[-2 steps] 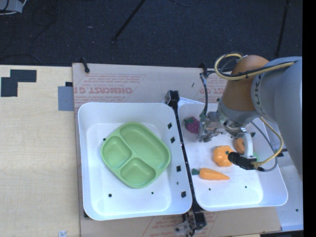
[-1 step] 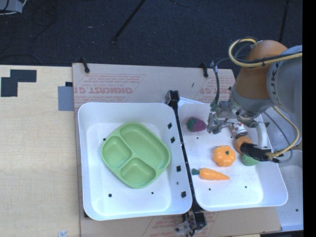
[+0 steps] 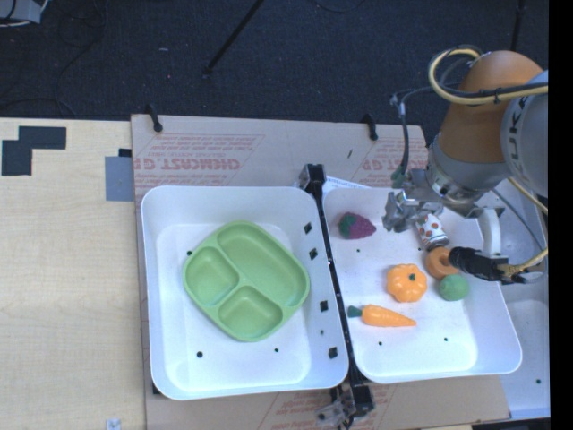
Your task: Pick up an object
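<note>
The right bin holds several toy foods: a purple grape bunch, an orange pumpkin, a carrot, a green ball and an orange ring. My gripper hangs over the far part of this bin, right of the grape bunch and above the pumpkin. A small red-and-white object lies just right of it, partly under the wrist. I see nothing clearly held.
The left bin holds a green divided plate. A black divider separates the bins. The arm's orange band and cables hang over the right bin's far right corner.
</note>
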You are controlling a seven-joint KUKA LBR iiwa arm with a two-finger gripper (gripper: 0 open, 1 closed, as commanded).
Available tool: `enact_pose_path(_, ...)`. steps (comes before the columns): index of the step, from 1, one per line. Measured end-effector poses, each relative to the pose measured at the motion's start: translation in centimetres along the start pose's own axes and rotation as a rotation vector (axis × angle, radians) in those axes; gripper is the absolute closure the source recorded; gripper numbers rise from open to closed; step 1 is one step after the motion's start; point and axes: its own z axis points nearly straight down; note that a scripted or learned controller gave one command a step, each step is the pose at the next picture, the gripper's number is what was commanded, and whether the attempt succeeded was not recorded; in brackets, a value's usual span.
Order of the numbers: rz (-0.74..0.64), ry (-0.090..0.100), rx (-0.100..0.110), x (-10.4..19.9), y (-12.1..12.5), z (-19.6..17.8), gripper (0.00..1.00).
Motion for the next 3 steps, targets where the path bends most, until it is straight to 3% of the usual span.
enact_pose_path(1, 0.005, -0.001, -0.001, -0.8, -0.4, -4.7, 1.00)
enact_pose_path(3, -0.002, 0.002, 0.008, 9.9, -3.8, -3.1, 1.00)
